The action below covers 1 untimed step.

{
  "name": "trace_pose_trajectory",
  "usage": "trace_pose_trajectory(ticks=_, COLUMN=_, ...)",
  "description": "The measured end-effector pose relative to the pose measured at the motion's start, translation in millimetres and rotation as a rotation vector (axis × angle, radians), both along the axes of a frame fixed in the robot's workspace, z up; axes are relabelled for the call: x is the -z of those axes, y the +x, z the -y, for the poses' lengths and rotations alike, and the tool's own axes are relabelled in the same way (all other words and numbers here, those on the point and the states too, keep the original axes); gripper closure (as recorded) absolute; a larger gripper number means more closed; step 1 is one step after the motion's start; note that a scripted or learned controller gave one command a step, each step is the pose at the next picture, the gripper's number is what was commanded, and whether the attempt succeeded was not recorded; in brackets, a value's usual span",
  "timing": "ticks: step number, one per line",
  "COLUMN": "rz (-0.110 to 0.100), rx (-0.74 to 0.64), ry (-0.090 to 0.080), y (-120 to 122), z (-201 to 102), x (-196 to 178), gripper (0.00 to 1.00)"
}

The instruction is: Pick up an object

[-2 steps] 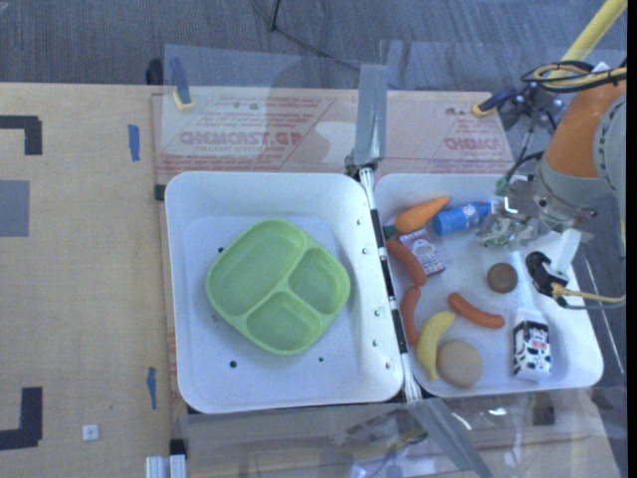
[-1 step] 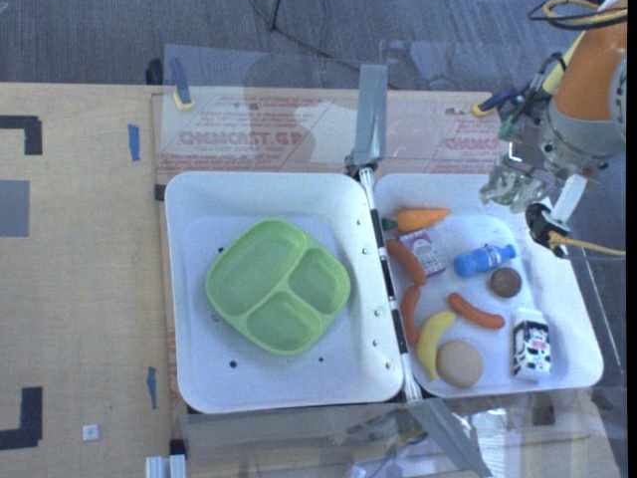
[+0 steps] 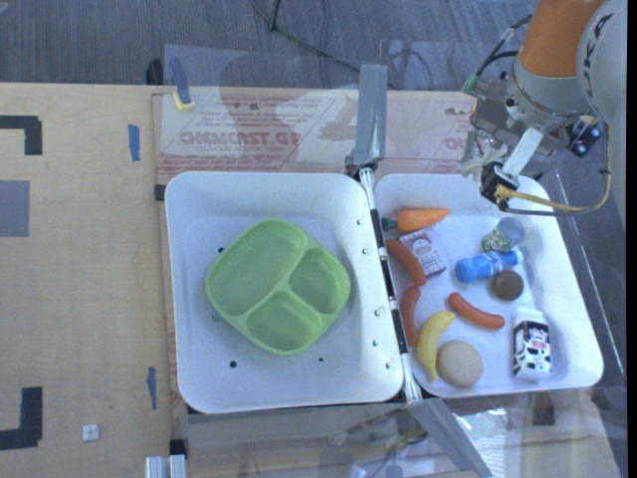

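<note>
The arm (image 3: 559,43) hangs over the far edge of the right bin (image 3: 585,319), and whether its jaws are spread or pressed together I cannot tell; nothing shows between them. In that bin lie a carrot (image 3: 419,217) at the far left, a blue bottle (image 3: 487,265) and a brown ball (image 3: 508,285) in the middle, a sausage (image 3: 476,310) just nearer, and a banana (image 3: 431,339), a bun (image 3: 460,363) and a milk carton (image 3: 532,348) along the near side. The left bin (image 3: 184,267) on the desk (image 3: 80,267) holds a green divided plate (image 3: 279,285).
</note>
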<state>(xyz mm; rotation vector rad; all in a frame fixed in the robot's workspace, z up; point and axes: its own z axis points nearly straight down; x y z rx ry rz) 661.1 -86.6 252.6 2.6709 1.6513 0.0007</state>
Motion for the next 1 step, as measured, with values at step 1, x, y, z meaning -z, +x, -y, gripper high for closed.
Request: trace_pose_trajectory(ticks=1, rz=0.001, rx=-0.005, ry=-0.003, y=0.8, z=-1.9, x=-10.4, gripper=1.00)
